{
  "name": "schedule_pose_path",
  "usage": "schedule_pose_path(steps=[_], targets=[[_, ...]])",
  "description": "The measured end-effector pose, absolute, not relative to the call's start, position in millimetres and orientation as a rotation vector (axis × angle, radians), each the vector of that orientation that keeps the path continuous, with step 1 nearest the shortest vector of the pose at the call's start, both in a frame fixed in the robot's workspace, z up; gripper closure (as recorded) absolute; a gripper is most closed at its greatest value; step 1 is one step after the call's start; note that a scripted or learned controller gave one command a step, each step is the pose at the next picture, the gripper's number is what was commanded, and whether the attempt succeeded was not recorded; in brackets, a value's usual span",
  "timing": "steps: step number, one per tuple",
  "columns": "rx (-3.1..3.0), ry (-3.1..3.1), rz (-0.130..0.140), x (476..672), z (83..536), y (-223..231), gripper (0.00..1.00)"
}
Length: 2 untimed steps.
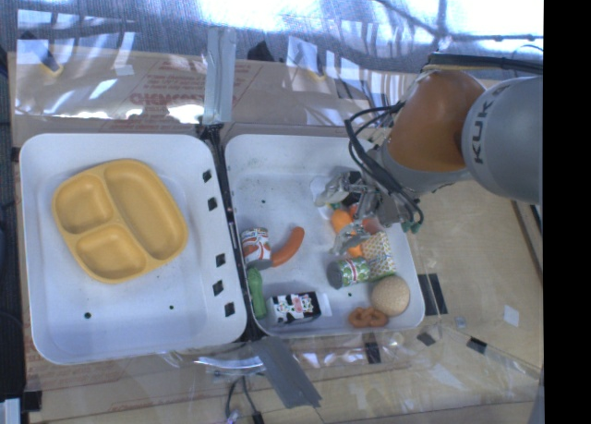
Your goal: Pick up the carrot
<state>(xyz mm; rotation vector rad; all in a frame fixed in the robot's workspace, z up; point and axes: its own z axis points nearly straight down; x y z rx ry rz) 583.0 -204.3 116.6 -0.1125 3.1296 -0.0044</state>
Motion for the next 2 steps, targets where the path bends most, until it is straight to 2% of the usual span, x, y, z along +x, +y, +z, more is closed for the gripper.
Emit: schedule_pose_path(steps=[1,2], targets=[[-0.026,3.138,-0.001,566.5,94.0,-207.8,0.00],[-0.037,3.134,-0.002,568.9,105.6,-206.1,1.00]])
